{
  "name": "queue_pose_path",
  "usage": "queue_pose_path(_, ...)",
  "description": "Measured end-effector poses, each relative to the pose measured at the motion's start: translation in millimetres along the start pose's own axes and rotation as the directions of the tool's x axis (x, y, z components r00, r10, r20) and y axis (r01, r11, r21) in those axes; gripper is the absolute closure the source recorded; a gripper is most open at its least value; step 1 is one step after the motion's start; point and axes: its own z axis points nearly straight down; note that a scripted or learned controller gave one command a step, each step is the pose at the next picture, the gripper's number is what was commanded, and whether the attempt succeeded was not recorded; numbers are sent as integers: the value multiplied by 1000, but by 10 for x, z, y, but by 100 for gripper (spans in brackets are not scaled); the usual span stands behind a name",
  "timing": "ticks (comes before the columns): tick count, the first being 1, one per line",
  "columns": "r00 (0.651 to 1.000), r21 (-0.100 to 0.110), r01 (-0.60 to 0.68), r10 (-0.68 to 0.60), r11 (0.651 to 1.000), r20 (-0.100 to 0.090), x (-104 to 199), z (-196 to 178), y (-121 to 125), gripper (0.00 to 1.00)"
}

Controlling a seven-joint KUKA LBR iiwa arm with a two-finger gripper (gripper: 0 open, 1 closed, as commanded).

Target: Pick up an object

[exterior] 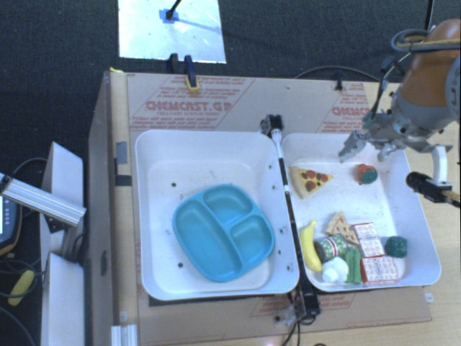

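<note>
My gripper [366,148] hangs over the back of the right bin [413,215], its fingers spread open with nothing between them. A small red and green toy tomato [366,173] lies just in front of it, a little to the right. A pizza slice [310,180] rests at the bin's back left. Along the front lie a banana [310,245], a triangular cracker [338,225], a small can [331,247], a white lump [335,270], a green vegetable [353,265], two red and white boxes [366,238] and a dark green broccoli piece [395,246].
The left bin [166,164] holds a blue divided plate [223,231]. A black-tipped rod [277,139] runs along the wall between the two bins. The arm's orange band [425,67] rises at the right. A black part [425,186] overhangs the right bin's rim.
</note>
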Motion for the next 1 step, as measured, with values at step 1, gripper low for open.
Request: queue_pose_path(1, 1000, 3, -2, 2, 1000, 1, -474, 1043, 180, 0)
